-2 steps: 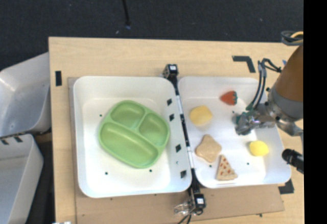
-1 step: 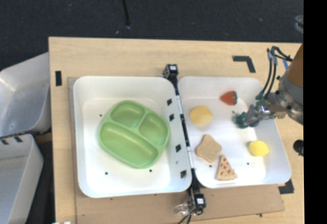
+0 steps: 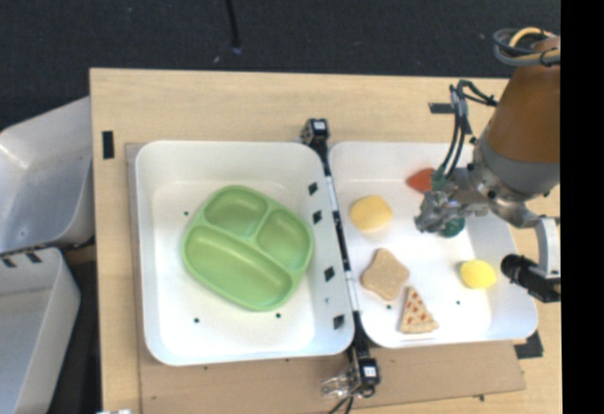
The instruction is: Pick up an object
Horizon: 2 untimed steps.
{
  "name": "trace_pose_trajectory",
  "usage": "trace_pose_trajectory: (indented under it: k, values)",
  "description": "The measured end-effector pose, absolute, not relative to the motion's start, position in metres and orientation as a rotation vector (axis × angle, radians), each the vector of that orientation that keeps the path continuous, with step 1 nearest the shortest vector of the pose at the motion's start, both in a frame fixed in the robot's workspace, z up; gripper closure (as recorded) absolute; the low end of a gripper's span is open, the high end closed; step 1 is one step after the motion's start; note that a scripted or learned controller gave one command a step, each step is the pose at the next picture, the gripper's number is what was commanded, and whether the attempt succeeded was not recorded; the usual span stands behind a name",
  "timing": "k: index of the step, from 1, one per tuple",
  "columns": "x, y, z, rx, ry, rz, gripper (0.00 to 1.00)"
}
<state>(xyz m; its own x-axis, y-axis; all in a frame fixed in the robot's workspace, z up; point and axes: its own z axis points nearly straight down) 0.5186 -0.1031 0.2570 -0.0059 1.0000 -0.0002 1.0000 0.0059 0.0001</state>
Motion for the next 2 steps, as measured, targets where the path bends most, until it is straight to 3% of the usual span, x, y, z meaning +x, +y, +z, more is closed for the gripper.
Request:
trace_pose_trajectory:
  k: [2]
  values:
    - [0.519, 0.007, 0.242, 2.213, 2.231, 0.002, 1.0]
